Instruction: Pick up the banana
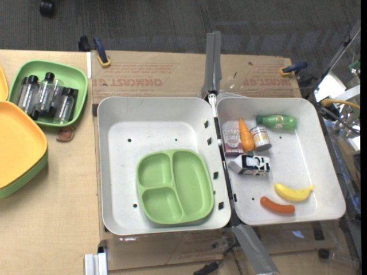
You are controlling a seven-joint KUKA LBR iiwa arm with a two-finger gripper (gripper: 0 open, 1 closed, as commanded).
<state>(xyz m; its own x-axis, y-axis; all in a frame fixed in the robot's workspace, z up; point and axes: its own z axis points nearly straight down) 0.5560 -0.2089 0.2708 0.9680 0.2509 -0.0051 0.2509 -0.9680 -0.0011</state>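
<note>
Camera view is looking down on two white bins sitting side by side on a brown cardboard sheet [155, 76]. Red print is running across the cardboard in two patches, upside down from here, and I cannot read it with certainty.

The right bin [321, 153] is holding seven things, one of each. The banana [293, 192] is lying on its side near the bin's front right corner, yellow and curved. An orange-red sausage [277, 205] is lying just beside it towards the front, apart from it or barely touching; I cannot tell which. A black-and-white carton [250, 165] is lying tipped over near the middle, its printing too small to read. Behind it, an orange carrot [245, 134] is resting between a pink-and-white packet [231, 139] and a small can [261, 137]. A green bottle [277, 121] is lying on its side near the back wall; its label is showing no legible words.

The left bin [114, 153] is holding one green plate [175, 185] divided into three compartments.

On the wooden table to the left, a green tray [23, 73] is carrying several dark-capped vials [49, 93], and a stack of yellow plates [17, 148] is sitting beside it. Two clamps [102, 53] are gripping the cardboard's back edge.

How the gripper is standing cannot be told.
</note>
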